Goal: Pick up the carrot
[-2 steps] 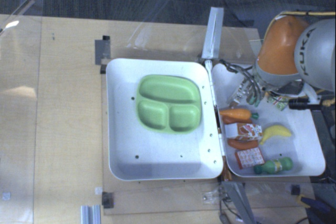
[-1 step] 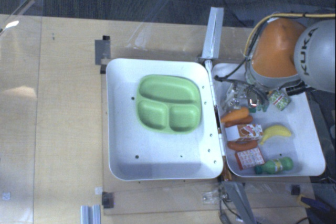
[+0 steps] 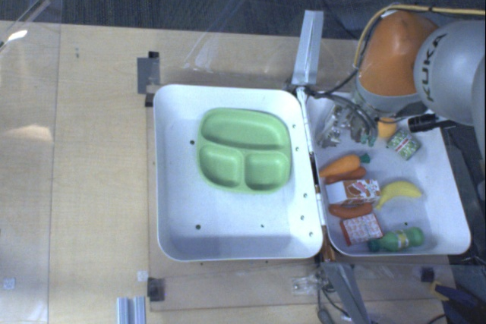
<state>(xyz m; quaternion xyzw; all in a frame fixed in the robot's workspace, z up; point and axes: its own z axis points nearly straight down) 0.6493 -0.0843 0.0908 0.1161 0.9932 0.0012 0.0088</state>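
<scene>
Wooden bench top is spreading under both white bins, with dark carpet lying beyond its far edge. I am taking the carrot [image 3: 339, 166] as my landmark; it is lying in the right bin [image 3: 448, 201], close to that bin's left wall, orange with a small green tip pointing right. Nearer to me than the carrot, a green bottle [image 3: 397, 240] is lying at the bin's front, with a red and white packet [image 3: 361, 228] just left of it. A yellow banana [image 3: 399, 192] is resting right of the carrot. Left of the carrot, in the left bin [image 3: 175, 163], a green divided tray [image 3: 244, 149] is sitting. Just beyond the carrot, the gripper [image 3: 345, 125] is hanging over the bin's far left corner, apart from the carrot, with nothing visibly between its fingers; how far they are parted I cannot tell. Behind it the arm [image 3: 448, 64] is reaching in from the right, its orange band [image 3: 395, 49] bulging above the wrist.
</scene>
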